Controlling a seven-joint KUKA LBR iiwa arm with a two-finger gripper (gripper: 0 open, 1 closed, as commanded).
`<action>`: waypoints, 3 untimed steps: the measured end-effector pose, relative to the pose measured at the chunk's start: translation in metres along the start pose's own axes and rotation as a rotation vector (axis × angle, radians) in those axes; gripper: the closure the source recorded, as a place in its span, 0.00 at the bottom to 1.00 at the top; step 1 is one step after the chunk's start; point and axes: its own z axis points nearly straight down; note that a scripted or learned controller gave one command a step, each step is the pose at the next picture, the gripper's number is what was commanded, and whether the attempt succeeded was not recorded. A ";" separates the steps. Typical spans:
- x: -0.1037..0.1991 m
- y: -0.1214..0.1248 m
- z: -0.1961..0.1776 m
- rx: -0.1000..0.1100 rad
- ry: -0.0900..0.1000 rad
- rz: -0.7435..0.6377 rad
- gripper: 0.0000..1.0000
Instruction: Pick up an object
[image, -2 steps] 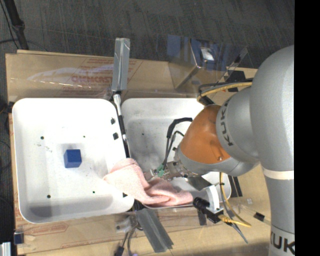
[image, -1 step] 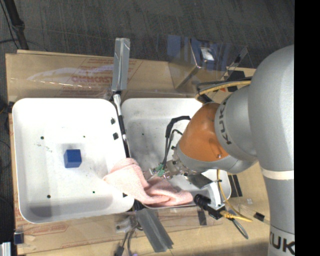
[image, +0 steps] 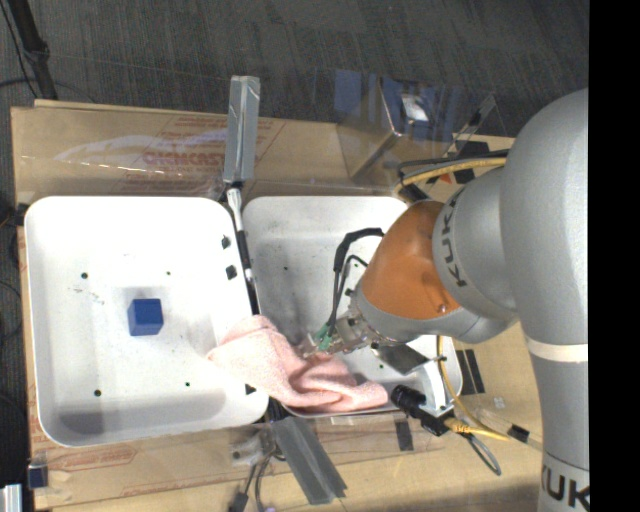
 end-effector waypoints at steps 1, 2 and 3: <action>0.000 0.000 0.000 0.000 -0.001 0.000 0.00; 0.000 0.000 -0.009 0.000 -0.001 -0.004 1.00; 0.026 0.057 -0.091 0.003 0.003 0.113 1.00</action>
